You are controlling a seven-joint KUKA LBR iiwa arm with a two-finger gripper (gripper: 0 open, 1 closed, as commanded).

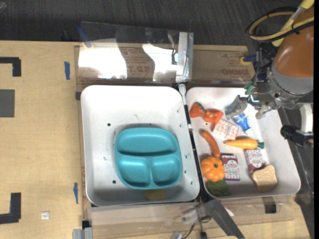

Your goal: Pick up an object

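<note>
My gripper (pixel 249 107) hangs over the far part of the right bin (pixel 289 156), its fingers spread apart with nothing between them. Just below it lies a small blue packet (pixel 242 122). Close by are a red-patterned packet (pixel 226 130), an orange carrot (pixel 241 144) and a red toy pepper (pixel 205 114). Nearer the front lie a brown sausage (pixel 210 142), an orange pumpkin (pixel 213 169), two small boxes (pixel 230 167) (pixel 254 158) and a bread slice (pixel 264 177).
The left bin (pixel 94 113) holds a teal divided plate (pixel 148 156). A clear plastic sheet (pixel 134 59) stands behind the bins. The arm's orange band (pixel 296 54) and yellow cables (pixel 271 26) sit at the far right. A green leafy item (pixel 220 187) lies by the pumpkin.
</note>
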